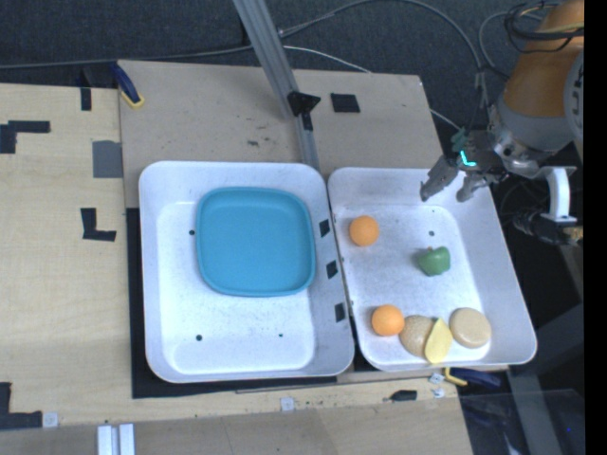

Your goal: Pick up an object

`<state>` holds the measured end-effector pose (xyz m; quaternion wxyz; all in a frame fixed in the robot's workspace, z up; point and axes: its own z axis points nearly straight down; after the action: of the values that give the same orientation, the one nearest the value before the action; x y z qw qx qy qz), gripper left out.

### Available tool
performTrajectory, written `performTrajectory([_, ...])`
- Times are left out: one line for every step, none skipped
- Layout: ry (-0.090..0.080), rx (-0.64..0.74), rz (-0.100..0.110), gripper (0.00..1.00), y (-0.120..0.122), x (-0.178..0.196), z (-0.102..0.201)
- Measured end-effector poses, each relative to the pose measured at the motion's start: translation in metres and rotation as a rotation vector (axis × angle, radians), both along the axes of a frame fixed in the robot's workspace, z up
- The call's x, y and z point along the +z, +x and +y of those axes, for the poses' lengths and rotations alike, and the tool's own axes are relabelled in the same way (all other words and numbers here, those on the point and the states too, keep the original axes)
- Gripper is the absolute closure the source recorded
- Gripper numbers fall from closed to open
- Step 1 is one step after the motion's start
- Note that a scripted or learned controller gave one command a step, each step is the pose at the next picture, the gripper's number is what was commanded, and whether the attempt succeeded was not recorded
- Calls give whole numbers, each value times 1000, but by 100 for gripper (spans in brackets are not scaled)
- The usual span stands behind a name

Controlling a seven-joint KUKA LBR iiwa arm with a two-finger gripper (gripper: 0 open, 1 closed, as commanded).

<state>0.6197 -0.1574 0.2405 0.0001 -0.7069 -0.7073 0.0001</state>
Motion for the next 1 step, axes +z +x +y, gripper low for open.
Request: performTrajectory([0, 0, 0, 0, 0, 0, 0])
